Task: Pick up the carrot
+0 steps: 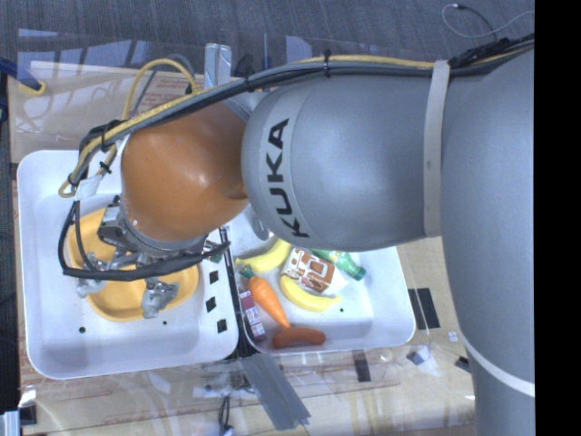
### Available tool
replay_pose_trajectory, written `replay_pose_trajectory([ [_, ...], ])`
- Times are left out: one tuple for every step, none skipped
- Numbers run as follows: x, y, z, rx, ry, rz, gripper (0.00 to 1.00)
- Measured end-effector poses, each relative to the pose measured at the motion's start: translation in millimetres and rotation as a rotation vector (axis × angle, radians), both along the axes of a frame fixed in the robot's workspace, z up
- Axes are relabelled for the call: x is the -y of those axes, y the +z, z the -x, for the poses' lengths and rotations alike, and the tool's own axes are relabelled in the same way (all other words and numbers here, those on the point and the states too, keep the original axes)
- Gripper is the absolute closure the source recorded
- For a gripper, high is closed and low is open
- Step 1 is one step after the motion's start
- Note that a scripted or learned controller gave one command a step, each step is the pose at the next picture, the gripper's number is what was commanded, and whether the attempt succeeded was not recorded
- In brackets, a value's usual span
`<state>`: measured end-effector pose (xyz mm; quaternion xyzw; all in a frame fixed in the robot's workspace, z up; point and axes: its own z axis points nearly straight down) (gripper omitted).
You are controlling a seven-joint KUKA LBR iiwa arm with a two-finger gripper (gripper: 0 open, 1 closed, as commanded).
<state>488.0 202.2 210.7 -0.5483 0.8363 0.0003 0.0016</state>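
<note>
Gripper (136, 284) over the left bin (54, 334)
Its opening cannot be told; the carrot (268, 301) lies apart in the right bin (386, 321).

Carrot (269, 302) in right bin (386, 321), sausage (298, 338) in front, banana (309, 296) right.

Yellow plate (109, 305) in left bin (45, 334), bananas (263, 258), sausage (298, 338) in right bin (386, 321)

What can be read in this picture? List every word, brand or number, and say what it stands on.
"KUKA": black letters on the grey arm, running up its casing.
Printed packet in the right bin: red and white print, too blurred to read.
Dark packet beside the carrot: label too small to read.
</note>
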Motion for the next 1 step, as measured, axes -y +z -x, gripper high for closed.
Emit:
replay_pose_trajectory([
  [3.0,-106.1,12.6,-0.005,0.139,0.002,0.00],
])
